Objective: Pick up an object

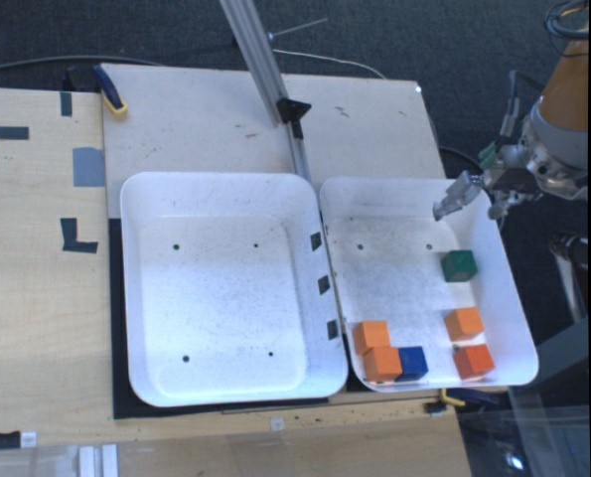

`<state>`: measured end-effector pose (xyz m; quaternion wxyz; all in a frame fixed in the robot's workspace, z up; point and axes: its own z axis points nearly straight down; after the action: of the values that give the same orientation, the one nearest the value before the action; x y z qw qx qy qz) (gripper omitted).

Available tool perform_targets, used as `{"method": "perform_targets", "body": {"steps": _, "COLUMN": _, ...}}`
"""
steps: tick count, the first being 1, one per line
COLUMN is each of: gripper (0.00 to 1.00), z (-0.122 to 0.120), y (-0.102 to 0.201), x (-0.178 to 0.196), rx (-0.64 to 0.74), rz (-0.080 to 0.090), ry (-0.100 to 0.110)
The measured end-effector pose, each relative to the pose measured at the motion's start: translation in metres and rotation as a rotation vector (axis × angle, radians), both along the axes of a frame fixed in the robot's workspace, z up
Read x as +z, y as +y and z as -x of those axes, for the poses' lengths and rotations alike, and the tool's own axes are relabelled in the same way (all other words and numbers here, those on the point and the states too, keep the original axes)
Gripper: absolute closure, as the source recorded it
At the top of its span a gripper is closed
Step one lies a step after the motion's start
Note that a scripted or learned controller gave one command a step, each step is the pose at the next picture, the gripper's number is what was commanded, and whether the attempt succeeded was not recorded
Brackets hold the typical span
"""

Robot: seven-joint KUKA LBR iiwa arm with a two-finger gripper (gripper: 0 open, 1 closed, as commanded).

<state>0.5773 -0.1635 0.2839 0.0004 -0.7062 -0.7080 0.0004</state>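
The claw [474,199] hangs with fingers spread, gripping nothing; a green block [459,265] sits just below it, and the arm's upper part is cut off.

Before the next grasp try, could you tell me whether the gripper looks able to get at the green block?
Probably yes. The gripper hovers over the right bin's far end, and the green block sits alone below it, apart from the other blocks.

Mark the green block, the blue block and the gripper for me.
green block [459,265], camera view, middle of its top face.
blue block [411,363], camera view, middle of its top face.
gripper [471,200], camera view, midway between its fingertips, above the right bin's far corner.
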Motion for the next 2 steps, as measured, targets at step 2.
{"method": "perform_targets", "body": {"steps": 2, "gripper": 0.00, "z": 0.082, "y": 0.127, "x": -0.092, "rx": -0.001, "rz": -0.001, "ry": 0.005}}
